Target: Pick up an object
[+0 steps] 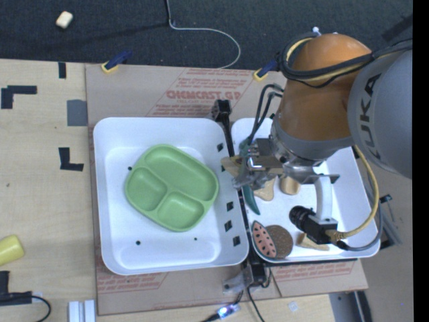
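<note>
Teal, slim and curved, the object (251, 200) lay near the left wall of the right bin (355, 180), just beside tan pieces (278, 186). The gripper (249, 170) sat low over its far end; finger opening could not be told. A green divided plate (172, 187) lay in the left bin (107, 146).

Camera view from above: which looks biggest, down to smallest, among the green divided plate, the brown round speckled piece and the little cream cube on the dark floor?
1. Green divided plate, by far.
2. Brown round speckled piece.
3. Cream cube, though it lies farther from the camera, so unsure.
</note>
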